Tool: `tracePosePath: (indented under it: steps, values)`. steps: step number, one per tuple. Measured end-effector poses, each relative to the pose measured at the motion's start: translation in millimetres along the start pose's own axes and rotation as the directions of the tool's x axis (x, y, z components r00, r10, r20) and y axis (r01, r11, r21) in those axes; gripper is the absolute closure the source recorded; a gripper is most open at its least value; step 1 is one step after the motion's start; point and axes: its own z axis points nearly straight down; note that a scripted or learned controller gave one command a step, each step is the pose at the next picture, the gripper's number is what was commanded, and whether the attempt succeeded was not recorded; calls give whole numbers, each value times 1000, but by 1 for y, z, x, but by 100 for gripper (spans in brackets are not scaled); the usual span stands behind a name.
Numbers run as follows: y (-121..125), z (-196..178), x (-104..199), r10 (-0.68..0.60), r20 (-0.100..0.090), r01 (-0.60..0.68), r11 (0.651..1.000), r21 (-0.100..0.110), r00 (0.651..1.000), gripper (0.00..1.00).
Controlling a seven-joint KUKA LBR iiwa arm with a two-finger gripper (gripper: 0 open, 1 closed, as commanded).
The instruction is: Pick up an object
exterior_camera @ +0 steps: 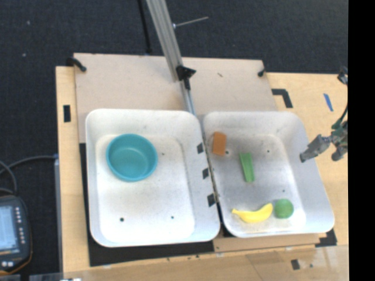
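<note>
Gripper (328, 146) sits at the right edge of the camera view, over the outer rim of the right bin (304, 134), fingers spread apart and holding nothing. Left of it lies a green block (247, 167), and further left an orange block (218, 143). Below-left rest a green ball (283, 209) and a banana (253, 214), touching. Far left, a teal bowl (132, 157) sits in the left bin (176, 215).

No legible text, label or number anywhere on bench or bins
</note>
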Motion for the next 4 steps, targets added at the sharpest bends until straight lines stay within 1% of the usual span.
tracePosePath:
  steps: [1, 2, 4]
  values:
    - [0, 0, 0, 0, 0, 0, 1000, 0, 1000, 0]
    - [1, 44, 6, 3, 0, -3, 1000, 4, 1000, 0]
    - [8, 165, 16, 5, -2, -5, 1000, 7, 1000, 0]
